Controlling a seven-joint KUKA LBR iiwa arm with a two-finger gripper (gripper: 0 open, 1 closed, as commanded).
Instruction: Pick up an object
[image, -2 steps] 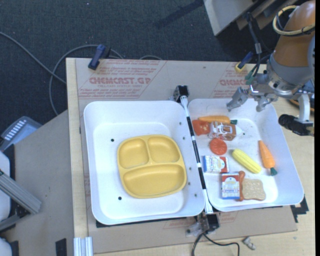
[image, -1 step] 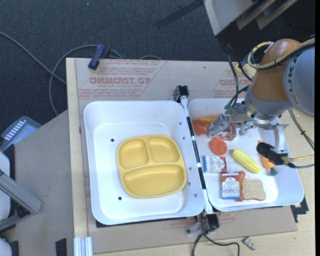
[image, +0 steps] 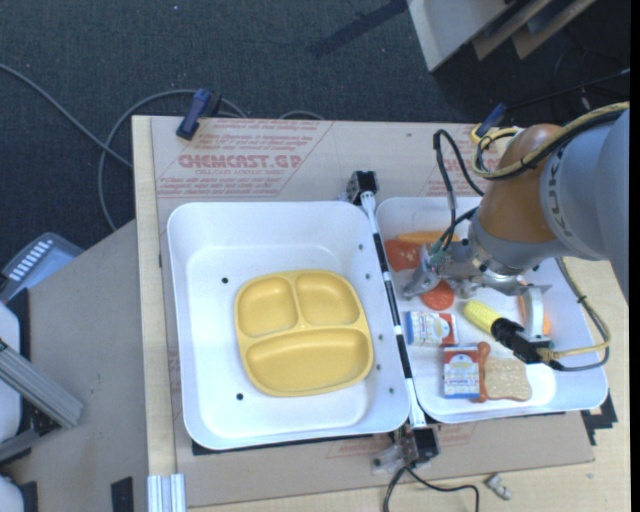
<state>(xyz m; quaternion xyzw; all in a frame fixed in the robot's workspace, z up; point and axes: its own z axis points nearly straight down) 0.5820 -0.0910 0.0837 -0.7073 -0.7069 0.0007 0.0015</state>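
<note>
Over the right bin (image: 520, 408), near its upper left part, the tool (image: 436, 272) hangs low among the things that lie there, with the grey arm reaching in from the right of the view. The relation that counts is a close one: a red round piece (image: 438, 297) lies just below the tool in the view, on the near side of it, and looks to be touching it or all but touching. An orange block (image: 412, 248) lies just beyond the tool, toward the far wall of the bin, with its long axis running left to right. The red piece is roundish and shows no marked long axis, so I judge that the angle of approach matters little for it, while the block would want a grasp across its short side. Whether the tool is apart or together I cannot tell, since the wrist covers much of it from above, and nothing is seen gripped in it. Further toward the near rim lie a white carton (image: 431, 327), a yellow piece (image: 481, 316), a red-and-white packet (image: 461, 372) and a toast slice (image: 506, 379), all apart from the tool. On the same surface (image: 250, 150) the left bin (image: 200, 300) holds a yellow divided plate (image: 300, 330), well apart from the tool.
</note>
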